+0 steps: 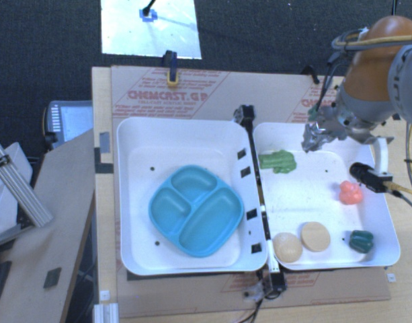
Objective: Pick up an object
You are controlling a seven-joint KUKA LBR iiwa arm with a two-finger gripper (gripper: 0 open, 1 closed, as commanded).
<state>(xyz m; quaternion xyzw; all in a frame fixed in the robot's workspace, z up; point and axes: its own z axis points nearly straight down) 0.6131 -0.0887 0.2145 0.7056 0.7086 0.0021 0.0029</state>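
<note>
Camera view: gripper (314,140), opening indiscernible, hangs upper right of frame over the right bin (377,200); the green toy (277,161) lies just lower-left, long axis horizontal.

Red print on the brown board (192,89) under the bins, along the bench's far edge: "CHEMCAST GP", repeated in slanted rows. More of the same red lettering toward the far right corner, partly hidden by the arm (377,66), not legible. No other text readable.
</note>
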